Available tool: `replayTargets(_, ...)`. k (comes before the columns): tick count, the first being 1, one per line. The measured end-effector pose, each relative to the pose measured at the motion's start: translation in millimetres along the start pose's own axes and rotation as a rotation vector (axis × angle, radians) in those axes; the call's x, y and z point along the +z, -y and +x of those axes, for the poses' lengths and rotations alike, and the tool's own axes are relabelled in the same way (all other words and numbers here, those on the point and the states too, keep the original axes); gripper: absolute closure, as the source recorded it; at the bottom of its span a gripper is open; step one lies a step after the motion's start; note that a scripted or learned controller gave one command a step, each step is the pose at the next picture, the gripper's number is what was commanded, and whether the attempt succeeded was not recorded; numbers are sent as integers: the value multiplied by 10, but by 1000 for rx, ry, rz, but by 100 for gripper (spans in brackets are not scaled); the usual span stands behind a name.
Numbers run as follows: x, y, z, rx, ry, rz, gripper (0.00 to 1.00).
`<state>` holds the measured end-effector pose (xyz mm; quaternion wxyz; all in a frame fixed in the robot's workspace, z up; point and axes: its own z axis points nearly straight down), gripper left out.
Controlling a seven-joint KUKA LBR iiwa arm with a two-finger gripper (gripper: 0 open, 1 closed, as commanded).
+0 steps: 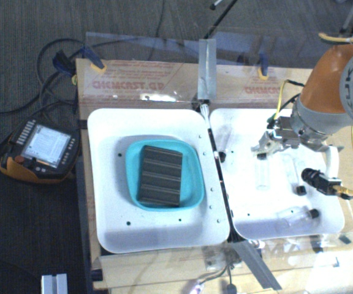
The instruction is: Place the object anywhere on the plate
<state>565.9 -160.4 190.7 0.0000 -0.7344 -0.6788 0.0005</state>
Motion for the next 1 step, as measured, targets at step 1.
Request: replayTargets(1, -1, 0, 0, 0, 0, 0, 0)
